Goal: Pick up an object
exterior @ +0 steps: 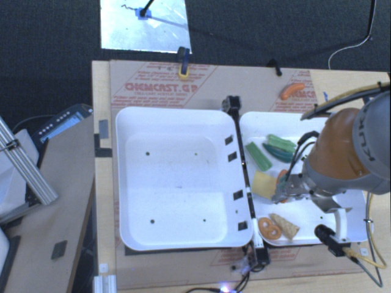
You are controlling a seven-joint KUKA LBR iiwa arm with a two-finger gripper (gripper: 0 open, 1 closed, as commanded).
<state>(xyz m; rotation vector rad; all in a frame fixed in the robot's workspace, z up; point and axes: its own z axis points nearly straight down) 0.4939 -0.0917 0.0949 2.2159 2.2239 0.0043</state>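
Camera view, items as they are lying:

- Left bin point(177, 182): a shallow white tray occupying the centre of the frame, sitting on a brown board printed with red lettering.
- Right bin point(256, 122): lying just beside the left one, sharing a black-clipped divider; its right part is being covered by the arm.
- Arm point(342, 151): grey with an orange band, reaching in from the right edge and hanging over the right bin.
- Gripper point(286, 191): pointing down at the lower centre of the right bin, close to the yellow block; whether it is apart or together cannot be told, and nothing is showing clamped in it.
- Yellow block point(264, 184): resting on the bin floor near the divider, just left of the gripper.
- Light green stick point(259, 155): lying slanted above the yellow block.
- Green pod-shaped pieces point(280, 146): a lighter one lying over a darker teal one, toward the upper middle of the right bin.
- Small red-orange piece point(281, 175): peeking out beside the wrist, too hidden to name.
- Orange ring-shaped piece point(269, 227): lying at the bin's lower left corner.
- Tan wedge point(285, 225): touching the ring's right side.
- Orange sausage-shaped toy point(292, 91): lying outside the bins on the board, upper right.
- Yellow and blue clamp point(183, 63): sitting at the board's top edge.
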